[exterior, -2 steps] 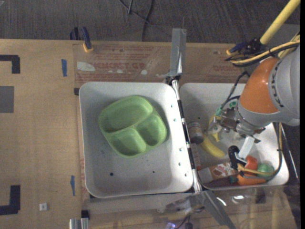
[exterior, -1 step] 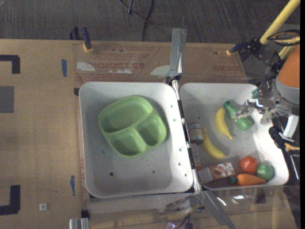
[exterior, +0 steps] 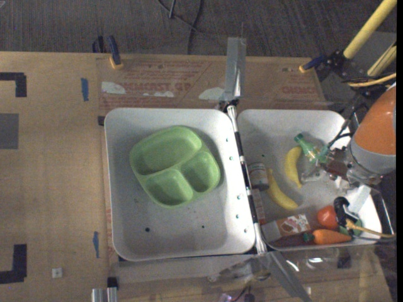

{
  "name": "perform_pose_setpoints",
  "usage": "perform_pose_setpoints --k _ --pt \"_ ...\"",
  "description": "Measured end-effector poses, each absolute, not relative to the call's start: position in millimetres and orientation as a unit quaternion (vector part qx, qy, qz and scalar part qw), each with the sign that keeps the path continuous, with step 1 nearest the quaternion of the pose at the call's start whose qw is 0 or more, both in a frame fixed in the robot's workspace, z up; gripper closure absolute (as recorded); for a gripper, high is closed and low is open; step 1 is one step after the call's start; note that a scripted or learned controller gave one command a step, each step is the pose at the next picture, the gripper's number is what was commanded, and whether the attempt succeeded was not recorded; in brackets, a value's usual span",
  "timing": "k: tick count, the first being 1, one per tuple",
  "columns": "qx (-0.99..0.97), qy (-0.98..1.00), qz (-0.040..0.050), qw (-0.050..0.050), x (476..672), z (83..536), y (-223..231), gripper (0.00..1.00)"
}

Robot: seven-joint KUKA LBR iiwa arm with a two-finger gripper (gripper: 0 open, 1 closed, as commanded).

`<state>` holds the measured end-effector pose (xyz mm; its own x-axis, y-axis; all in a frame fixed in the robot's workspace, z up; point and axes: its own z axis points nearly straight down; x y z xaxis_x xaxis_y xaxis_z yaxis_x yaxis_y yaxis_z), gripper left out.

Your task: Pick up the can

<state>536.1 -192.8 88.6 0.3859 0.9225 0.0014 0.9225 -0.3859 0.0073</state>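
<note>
A: Which step is in hand?

B: The approach, I judge. The small dark metal can (exterior: 257, 175) lies on its side at the left wall of the right-hand shallow white bin (exterior: 277, 121), touching or almost touching the divider, middle of the frame. The grey arm with its orange band (exterior: 378, 134) reaches in at the right edge, and its jaws (exterior: 327, 161) sit near the green-capped clear bottle (exterior: 310, 150), well apart from the can.

A: Are the jaws open, and do they hold anything?

B: I cannot tell; dark wrist parts and cables blur them. Nothing is clearly held.

A: What does the next move call for?

B: Probably travel toward frame left, across the bin, then a descent over the can.

A: What stands in the way?

B: 2 yellow bananas (exterior: 281, 195) (exterior: 293, 166) lie between jaws and can, the lower one just beside it. The bin wall crowds its far side. A flat orange-labelled packet (exterior: 291, 224), a red tomato-like ball (exterior: 327, 217) and an orange carrot (exterior: 330, 236) sit lower right. The left-hand white bin (exterior: 119, 187) holds a green 3-compartment plastic plate (exterior: 175, 165).
</note>
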Motion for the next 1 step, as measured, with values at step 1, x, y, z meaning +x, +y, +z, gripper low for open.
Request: perform_pose_setpoints --k 1 --pt "0.819 0.574 0.0019 0.003 624.9 87.9 -172.0 0.00"
